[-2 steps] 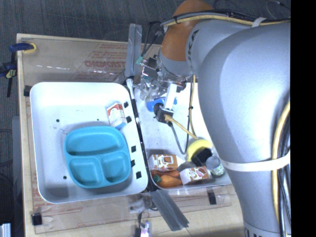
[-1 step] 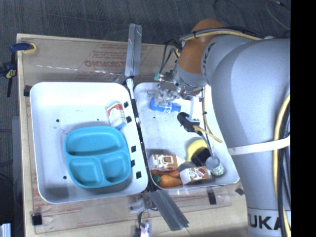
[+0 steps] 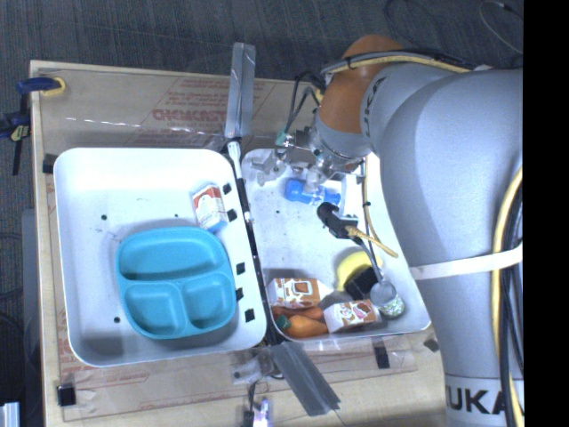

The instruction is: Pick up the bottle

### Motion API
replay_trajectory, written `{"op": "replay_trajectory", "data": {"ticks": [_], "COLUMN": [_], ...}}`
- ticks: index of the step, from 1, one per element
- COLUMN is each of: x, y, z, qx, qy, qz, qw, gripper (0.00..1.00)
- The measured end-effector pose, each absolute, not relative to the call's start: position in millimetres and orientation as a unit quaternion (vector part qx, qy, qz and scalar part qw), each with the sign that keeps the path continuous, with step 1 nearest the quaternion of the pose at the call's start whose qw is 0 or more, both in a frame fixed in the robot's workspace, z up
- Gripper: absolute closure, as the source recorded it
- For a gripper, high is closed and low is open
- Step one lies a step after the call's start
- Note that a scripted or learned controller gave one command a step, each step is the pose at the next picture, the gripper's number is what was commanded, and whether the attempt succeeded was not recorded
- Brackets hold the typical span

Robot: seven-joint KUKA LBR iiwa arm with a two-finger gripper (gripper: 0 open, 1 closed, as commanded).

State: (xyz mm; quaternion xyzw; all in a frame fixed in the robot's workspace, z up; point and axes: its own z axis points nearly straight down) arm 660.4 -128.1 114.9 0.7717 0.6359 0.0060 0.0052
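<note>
The claw (image 3: 307,169) hung over the far end of the right bin (image 3: 289,238), and whether it was wide or narrow could not be told from above. The blue bottle (image 3: 300,190) lay on the bin floor directly under the claw's tip, touching it or nearly so; no grip on it could be made out. Well nearer the camera than the claw, at the bin's opposite end, sat a yellow and black object (image 3: 356,274), two printed packets (image 3: 293,290) (image 3: 353,313) and an orange item (image 3: 302,326). To the claw's left, in the left bin (image 3: 107,185), a small red and white carton (image 3: 209,207) lay near the dividing wall, with a blue divided tray (image 3: 173,283) beyond it. Both bins rested on the worktop (image 3: 133,105).
</note>
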Motion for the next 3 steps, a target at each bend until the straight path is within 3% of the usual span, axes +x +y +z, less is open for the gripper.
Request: {"op": "replay_trajectory", "data": {"ticks": [1, 2, 3], "x": [649.3, 621.9, 656.8], "y": [-179, -193, -197], "z": [107, 93, 91], "qx": [0.788, 0.780, 0.777], "qy": [0.615, 0.626, 0.630], "qz": [0.0080, -0.0004, -0.0018], "qw": [0.009, -0.001, -0.003], "gripper": [0.00, 0.00, 0.00]}}
